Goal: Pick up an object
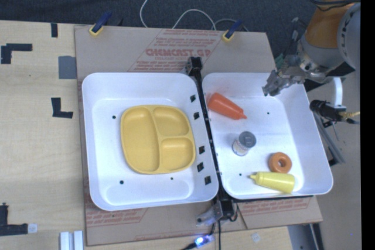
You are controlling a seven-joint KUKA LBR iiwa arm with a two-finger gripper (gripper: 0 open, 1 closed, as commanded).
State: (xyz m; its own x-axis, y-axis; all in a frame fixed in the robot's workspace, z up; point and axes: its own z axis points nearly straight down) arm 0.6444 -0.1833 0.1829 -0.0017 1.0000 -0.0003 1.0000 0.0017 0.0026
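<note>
Four small items lie in the glossy right bin (304,126); fingers (270,89) state unclear, hovering at its rim.

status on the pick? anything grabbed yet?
Done: nothing lifted. The orange carrot-shaped toy, small grey can, orange ring and yellow bottle all lie in the right bin.
In hand: nothing visible at the gripper, which sits over that bin's upper right corner.
Left: choose an object, descend, grasp, lift. The yellow divided plate sits in the left bin.
</note>
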